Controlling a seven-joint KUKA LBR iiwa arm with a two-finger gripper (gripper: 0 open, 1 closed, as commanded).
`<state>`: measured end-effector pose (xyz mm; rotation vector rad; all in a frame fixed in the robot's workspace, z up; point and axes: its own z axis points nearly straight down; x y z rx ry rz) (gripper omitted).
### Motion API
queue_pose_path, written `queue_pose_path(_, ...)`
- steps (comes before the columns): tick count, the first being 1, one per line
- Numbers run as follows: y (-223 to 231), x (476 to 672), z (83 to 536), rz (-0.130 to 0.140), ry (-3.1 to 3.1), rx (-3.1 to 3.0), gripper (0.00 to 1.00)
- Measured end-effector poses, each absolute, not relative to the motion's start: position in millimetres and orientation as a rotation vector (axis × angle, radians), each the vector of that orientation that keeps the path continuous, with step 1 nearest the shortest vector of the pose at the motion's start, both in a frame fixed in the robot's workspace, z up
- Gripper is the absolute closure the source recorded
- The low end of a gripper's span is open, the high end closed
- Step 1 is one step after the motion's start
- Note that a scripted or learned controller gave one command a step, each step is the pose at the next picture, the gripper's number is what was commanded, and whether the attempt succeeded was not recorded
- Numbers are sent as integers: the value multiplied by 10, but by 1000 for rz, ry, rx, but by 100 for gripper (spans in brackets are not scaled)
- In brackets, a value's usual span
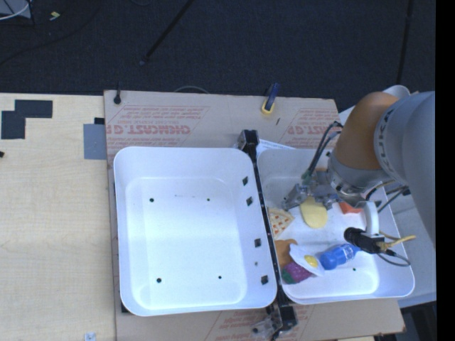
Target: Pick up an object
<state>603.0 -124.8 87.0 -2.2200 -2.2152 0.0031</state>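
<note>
Operator: where is the gripper [311, 196] standing?

Observer: low inside the right bin [359, 281], near the middle of its far half; the grey arm [387, 141] with its orange band comes in from the right edge of the view and bends down to it.

Operator: parted or closed?

Observer: I cannot tell; the wrist and cables hide that part from above.

Operator: which object is nearest?

Observer: a pale yellow lump [314, 216], lying on the bin floor just below the gripper in the view; whether the two touch I cannot say, and nothing shows it as gripped.

Operator: what else lies in that bin?

Observer: a tan wedge with a criss-cross pattern [280, 223] against the left wall; an orange-brown piece [286, 247] just nearer than the wedge; a purple and yellow item [302, 270] at the near left corner; a blue bottle [335, 256] on its side beside that item; a small red-orange piece [350, 207] to the right of the lump.

Operator: surroundings?

Observer: the left bin [185, 226] sits side by side with the right one; both rest on a cardboard sheet [178, 123] on the pale wooden worktop [50, 212].
</note>
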Motion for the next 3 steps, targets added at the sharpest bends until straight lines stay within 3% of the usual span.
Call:
queue_pose_path(1, -1380, 5432, 869, 7, -2213, -2221, 0)
queue_pose_path(2, -1794, 6257, 878, -10, -2223, -2211, 0)
queue_pose_path(3, -1306, 5870, 869, 2, -2219, -2214, 0)
